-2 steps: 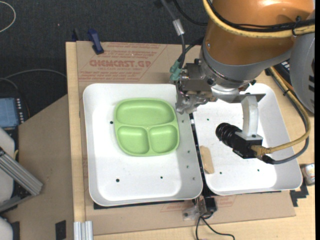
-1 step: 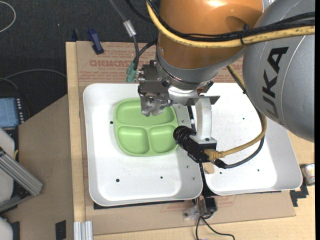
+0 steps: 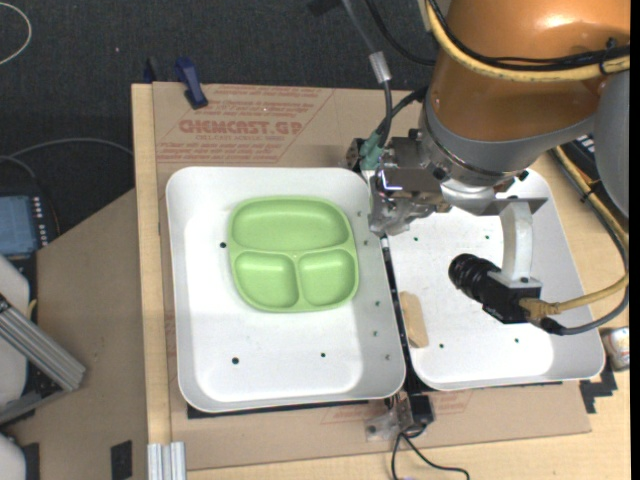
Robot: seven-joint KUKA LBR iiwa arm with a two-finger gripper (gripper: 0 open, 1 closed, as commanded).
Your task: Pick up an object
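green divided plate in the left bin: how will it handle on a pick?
The green divided plate looks like moulded plastic, so probably stiff and light. It lies flat and wide in the left bin, unlikely to roll or tip. Its smooth, low rim may slip from a pinch.

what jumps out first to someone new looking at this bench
The pale green three-compartment plastic tray lying in the left white bin draws the eye first. Next comes the big grey arm with its orange band, looming over the right white bin, with a black cylindrical part low above that bin's floor.
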